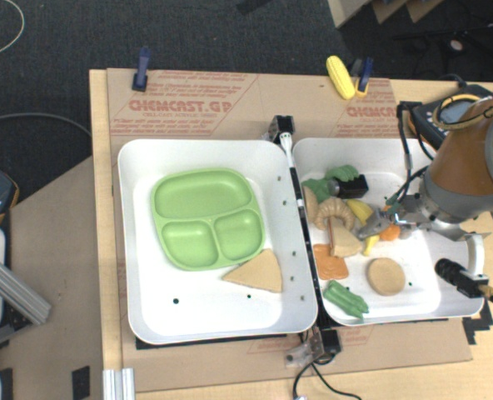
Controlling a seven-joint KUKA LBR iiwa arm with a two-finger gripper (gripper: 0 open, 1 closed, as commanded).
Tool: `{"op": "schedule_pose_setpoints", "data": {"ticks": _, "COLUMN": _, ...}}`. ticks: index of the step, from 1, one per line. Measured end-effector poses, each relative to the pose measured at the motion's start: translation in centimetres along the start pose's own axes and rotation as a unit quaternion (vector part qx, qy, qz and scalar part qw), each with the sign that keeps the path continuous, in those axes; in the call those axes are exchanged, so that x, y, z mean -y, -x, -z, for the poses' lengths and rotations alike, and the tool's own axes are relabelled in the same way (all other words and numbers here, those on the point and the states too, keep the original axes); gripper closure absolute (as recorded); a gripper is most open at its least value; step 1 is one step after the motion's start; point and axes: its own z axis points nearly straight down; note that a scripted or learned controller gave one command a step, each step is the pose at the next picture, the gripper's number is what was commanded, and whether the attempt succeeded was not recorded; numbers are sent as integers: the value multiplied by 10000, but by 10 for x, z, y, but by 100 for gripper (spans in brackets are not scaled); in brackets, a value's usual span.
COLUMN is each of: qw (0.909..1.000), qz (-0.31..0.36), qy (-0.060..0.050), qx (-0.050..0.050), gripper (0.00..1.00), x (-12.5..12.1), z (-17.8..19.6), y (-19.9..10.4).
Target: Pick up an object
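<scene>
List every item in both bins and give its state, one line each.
Green divided plate: flat, left bin.
Tan wedge: flat, beside the plate.
Round tan disc: flat, right bin.
Orange slab: flat.
Green leafy piece: lying at the bin's near edge.
Gripper: low over the right bin.

The cardboard sheet (230, 98) reads, apparently, "CHEMCAST G.P" in red.
</scene>
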Motion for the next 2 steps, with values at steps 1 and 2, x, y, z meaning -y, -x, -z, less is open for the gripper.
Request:
{"op": "schedule_pose_setpoints", "data": {"ticks": 1, "qw": 10000, "qz": 12, "qy": 79, "qx": 5, "gripper": 0, "x": 38, "z": 170, "y": -55}}
{"op": "schedule_pose_setpoints", "data": {"ticks": 2, "qw": 10000, "qz": -15, "qy": -47, "qx": -15, "gripper": 0, "x": 60, "z": 71, "y": -77}}
